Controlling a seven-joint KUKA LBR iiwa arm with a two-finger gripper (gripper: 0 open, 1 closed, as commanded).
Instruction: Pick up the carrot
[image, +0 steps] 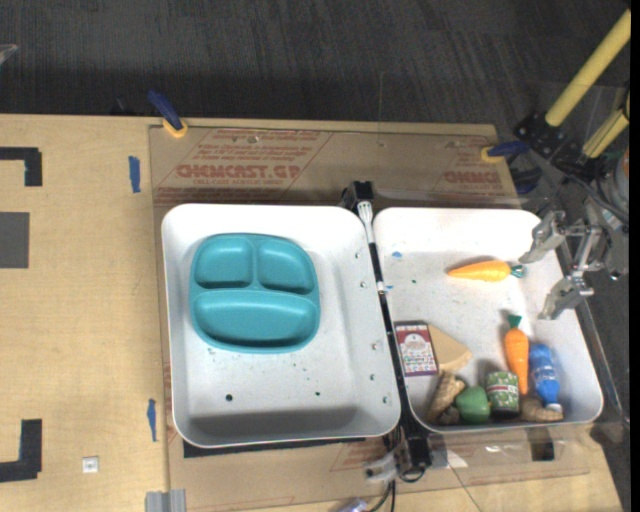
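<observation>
Gripper (556, 265) open over right bin's (430, 232) right edge, holding nothing. Carrot (516, 355) just below it, upright near bin's right wall.

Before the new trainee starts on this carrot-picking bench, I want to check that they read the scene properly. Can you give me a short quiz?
1. Which bin holds the teal divided plate?
2. True or false: the jaws are shut on the yellow-orange carrot.
3. What lies just to the view's right of the smaller orange carrot? A. red box B. blue bottle C. green pepper

Key:
1. The left bin.
2. False: they stand open by its green tip, nothing between them.
3. B.
</observation>
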